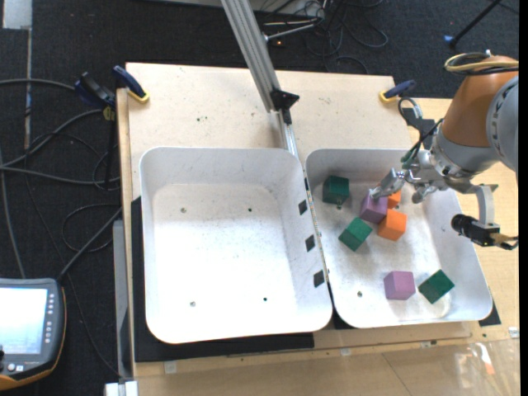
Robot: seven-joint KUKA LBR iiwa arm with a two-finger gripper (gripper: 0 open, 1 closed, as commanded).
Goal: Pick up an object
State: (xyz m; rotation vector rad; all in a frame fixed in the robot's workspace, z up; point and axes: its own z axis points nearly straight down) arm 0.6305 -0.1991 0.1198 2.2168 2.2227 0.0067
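- The left bin holds no blocks; the right bin carries all of them.
- Leftmost in it are a dark green cube and a green cube, apart from each other; they look small, rigid and light, with flat faces that suit a pinch across opposite sides.
- A purple cube touches an orange cube; crowding may hinder a clean grip.
- A second purple cube and a green block lie nearer the front rim.
- The gripper sits low over the purple and orange pair; whether it grips anything cannot be told.
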